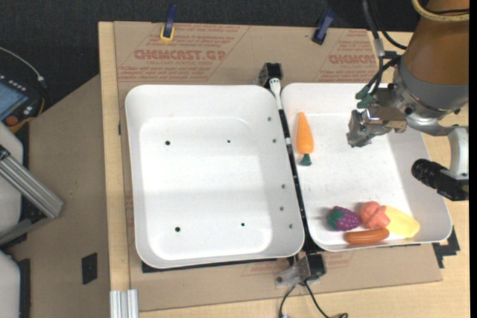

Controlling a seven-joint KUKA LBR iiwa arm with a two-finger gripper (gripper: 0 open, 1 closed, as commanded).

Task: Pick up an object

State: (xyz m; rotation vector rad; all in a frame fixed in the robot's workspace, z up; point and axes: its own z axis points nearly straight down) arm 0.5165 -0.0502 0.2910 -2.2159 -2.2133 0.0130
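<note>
An orange toy carrot (pixel 303 133) with a green stem lies near the left wall of the right bin (pixel 387 175). At that bin's front sit a purple grape bunch (pixel 343 219), a pink piece (pixel 374 214), a yellow piece (pixel 402 223) and a red-orange sausage (pixel 366 237), all close together. My gripper (pixel 360 132) hangs over the right bin's back half, to the right of the carrot and apart from it. I see nothing between its fingers.
The left bin (pixel 209 175) stands beside the right one, with a black clip (pixel 270 74) at the back of the seam and another clip (pixel 309 266) at the front. Cardboard (pixel 223 48) lies under both bins. The arm's orange band (pixel 440 33) is at the upper right.
</note>
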